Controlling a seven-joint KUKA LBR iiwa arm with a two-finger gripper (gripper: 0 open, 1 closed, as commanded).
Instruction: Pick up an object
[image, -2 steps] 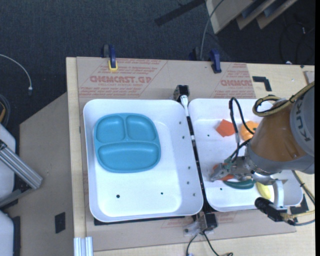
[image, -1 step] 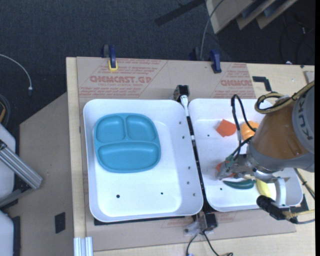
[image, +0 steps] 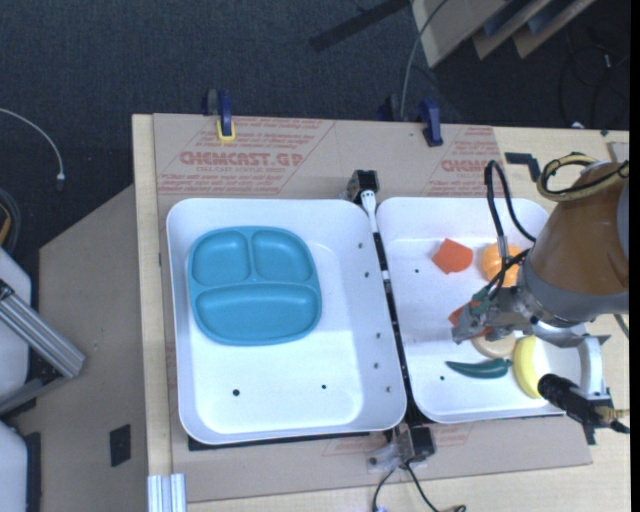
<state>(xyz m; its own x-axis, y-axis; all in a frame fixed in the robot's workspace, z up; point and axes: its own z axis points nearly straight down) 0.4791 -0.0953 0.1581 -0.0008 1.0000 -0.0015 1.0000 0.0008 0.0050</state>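
Just below the gripper (image: 482, 318) lie a green pepper (image: 478, 368) and a yellow banana (image: 526, 366) in the right bin (image: 420, 240); nothing is lifted yet, so the pick remains to do.

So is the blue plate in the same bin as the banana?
No, the blue plate lies in the left bin, while the banana is in the right bin.

The worktop (image: 300, 150) is a brown board printed with red lettering, held at its far edge by two blue clamps (image: 222, 108). Directly on it sit two shallow white bins side by side, the left bin (image: 280, 390) and the right bin (image: 420, 225), their inner rims touching.
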